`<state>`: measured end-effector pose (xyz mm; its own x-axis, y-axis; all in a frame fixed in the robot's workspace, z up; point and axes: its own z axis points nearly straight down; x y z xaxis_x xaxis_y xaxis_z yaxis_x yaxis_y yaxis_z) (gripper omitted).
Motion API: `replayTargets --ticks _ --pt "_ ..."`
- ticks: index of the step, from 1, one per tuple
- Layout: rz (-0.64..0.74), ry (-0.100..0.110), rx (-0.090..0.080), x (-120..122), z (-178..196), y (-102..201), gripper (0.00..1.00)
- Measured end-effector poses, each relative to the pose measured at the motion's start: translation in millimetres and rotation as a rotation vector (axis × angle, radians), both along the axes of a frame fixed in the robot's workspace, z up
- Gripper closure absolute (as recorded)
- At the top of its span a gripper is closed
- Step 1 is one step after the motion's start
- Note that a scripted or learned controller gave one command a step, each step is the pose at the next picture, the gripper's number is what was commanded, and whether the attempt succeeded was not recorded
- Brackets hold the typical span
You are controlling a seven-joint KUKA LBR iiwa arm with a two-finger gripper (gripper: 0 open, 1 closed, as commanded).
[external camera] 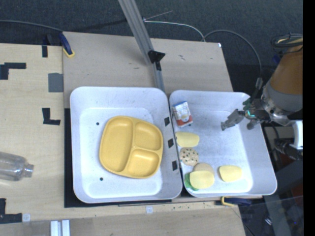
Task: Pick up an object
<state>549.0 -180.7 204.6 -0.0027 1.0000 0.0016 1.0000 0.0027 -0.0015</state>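
The clear bottle (14, 167) is cut off by the left edge.

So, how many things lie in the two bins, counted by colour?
Yellow: 4 (divided plate, three pieces)
Red-and-white carton: 1
Speckled cookie: 1
Beige round piece: 1
Total: 7

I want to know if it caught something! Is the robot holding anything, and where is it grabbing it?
No, nothing is held. The gripper hangs over a bare part of the right bin, away from the food items.
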Motion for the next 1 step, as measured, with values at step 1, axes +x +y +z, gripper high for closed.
replayTargets --ticks 1 --pt "-0.002 0.009 0.002 -63.8 -34.7 38.8 0.0"
